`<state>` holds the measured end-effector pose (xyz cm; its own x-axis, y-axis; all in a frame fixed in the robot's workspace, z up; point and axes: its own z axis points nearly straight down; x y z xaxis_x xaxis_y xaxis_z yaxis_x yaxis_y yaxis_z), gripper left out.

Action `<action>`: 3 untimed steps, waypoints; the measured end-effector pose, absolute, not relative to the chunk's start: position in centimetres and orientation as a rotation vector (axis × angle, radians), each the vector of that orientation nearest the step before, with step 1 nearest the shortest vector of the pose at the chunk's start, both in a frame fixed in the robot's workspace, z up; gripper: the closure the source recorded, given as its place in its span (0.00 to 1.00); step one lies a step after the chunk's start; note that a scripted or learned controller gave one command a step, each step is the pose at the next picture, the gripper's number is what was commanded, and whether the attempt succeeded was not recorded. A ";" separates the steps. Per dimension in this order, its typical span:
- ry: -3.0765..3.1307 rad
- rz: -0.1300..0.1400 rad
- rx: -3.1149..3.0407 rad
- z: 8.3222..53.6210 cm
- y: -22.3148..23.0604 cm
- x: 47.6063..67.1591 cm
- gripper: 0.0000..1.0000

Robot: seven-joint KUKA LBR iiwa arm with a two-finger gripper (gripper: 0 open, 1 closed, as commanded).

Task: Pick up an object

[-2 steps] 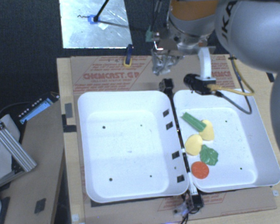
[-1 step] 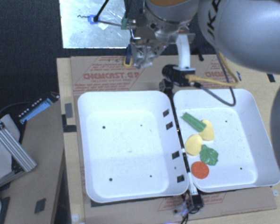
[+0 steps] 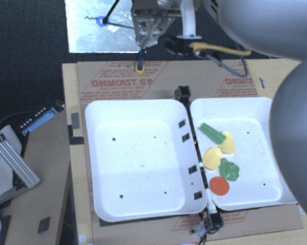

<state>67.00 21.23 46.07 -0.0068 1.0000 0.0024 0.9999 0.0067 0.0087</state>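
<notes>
The arm's claw point(image 3: 148, 34) hangs high at the far side, above the far edge of the brown cardboard sheet point(image 3: 120, 80), well away from both bins, and I cannot tell whether it is wide or narrow. Nothing looks picked up yet, so the whole reach and grab seem left to do. The toys sit together in the right bin point(image 3: 256, 113) against its left wall: a green stick point(image 3: 212, 132), two yellow pieces point(image 3: 212, 157), a green lump point(image 3: 230, 169), a red disc point(image 3: 219, 186). The left bin point(image 3: 107, 122) sits beside it, dark floor around the bench
</notes>
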 end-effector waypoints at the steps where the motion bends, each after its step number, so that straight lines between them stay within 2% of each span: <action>1: 2.226 0.011 2.212 51.3 23.2 66.8 1.00; 2: 2.233 0.012 2.210 53.9 23.6 55.3 1.00; 3: 2.212 0.005 2.229 53.7 12.2 48.4 1.00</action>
<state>48.42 12.15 53.71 0.0078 1.0000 0.0012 1.0000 -0.0078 0.0036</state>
